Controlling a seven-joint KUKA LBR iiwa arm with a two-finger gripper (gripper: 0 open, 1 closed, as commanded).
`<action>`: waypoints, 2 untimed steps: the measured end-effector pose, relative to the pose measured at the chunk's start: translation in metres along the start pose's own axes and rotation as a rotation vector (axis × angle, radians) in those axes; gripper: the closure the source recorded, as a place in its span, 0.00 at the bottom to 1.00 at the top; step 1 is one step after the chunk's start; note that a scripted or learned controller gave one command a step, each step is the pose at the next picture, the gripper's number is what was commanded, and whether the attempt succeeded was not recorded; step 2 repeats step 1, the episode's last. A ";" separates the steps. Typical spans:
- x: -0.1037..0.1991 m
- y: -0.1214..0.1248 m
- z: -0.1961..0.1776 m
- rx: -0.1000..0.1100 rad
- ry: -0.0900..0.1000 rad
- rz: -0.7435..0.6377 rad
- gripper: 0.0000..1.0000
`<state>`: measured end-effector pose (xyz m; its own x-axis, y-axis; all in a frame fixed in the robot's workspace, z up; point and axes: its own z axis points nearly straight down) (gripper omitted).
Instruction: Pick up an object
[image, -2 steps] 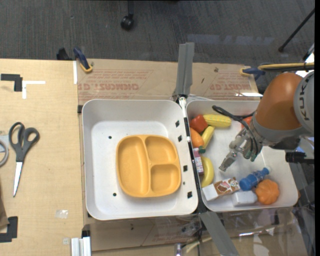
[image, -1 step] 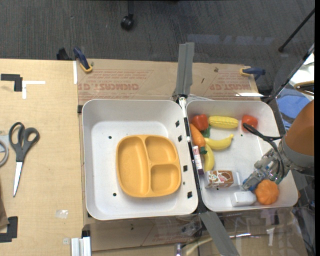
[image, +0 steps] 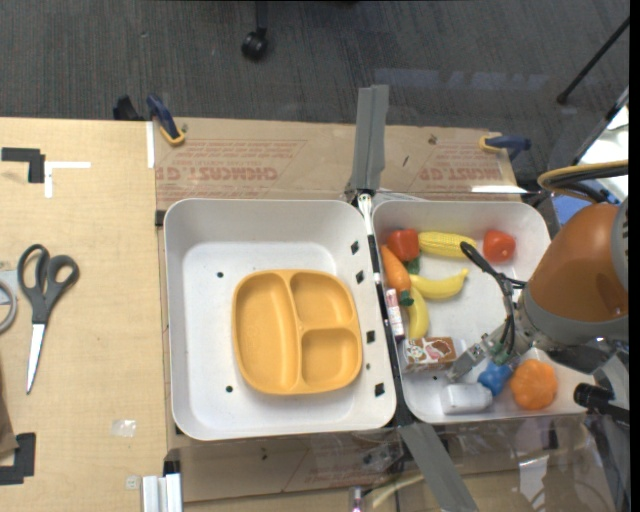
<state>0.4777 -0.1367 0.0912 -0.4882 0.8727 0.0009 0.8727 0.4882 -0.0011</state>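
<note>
Two shallow white plastic bins are being seen side by side on the bench, over brown cardboard. The left bin (image: 190, 330) is carrying a glossy orange-yellow divided plate (image: 297, 331) with three compartments and rounded corners, sitting near its middle. The right bin (image: 440, 212) is holding the clutter: a smooth yellow corn-like piece (image: 445, 244) along the far edge, a red tomato-like piece (image: 499, 245) toward the far right corner, a red pepper (image: 403, 245) and an orange carrot (image: 394, 268) against the left wall, two curved yellow bananas (image: 438, 286) near the centre, a dark marker pen (image: 393, 312) lying along the left wall, a small printed carton (image: 430, 353) toward the near left, a white cylindrical piece (image: 467, 398) at the near edge, a blue piece (image: 495, 378) just beside it, and a matte round orange (image: 534, 384) at the near right corner. The arm is being reached in from the right, its orange band (image: 585, 265) bulking over the bin's right edge, wrist angled down toward the near side. The gripper (image: 478, 358) is being held low between the carton and the blue piece; finger state cannot be told, and nothing is seen gripped. Black-handled metal scissors (image: 42, 300) are lying on the bench's left side.
</note>
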 end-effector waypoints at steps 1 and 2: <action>-0.001 0.001 -0.009 -0.001 -0.002 -0.003 1.00; -0.001 0.001 -0.009 -0.001 -0.002 -0.003 1.00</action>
